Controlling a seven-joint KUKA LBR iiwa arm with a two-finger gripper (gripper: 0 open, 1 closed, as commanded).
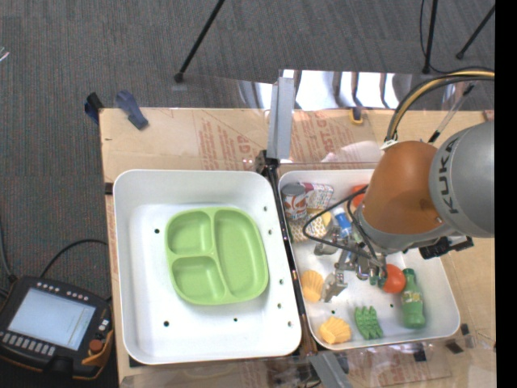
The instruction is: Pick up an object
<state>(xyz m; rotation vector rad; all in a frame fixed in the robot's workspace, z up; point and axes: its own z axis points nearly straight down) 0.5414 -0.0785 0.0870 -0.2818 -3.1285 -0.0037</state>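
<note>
My gripper (pixel 347 276) hangs low over the middle of the right bin (pixel 440 318), under the grey arm's orange band. It looks open, with nothing between its fingers. One pale fingertip (pixel 333 284) sits just right of an orange ridged toy (pixel 312 285). A red tomato (pixel 393 279) lies close to the gripper's right side, and a green bottle (pixel 413 299) lies beyond it. Below the gripper are a yellow toy (pixel 334 330) and a green ridged toy (pixel 368 322). The wrist hides part of the bin's middle.
The left bin (pixel 137 217) holds a green divided plate (pixel 216 255). At the right bin's back are a can (pixel 295 201), a white packet (pixel 320 196), and yellow (pixel 318 224) and blue (pixel 343 223) items. A pendant (pixel 50 323) lies on the floor at left.
</note>
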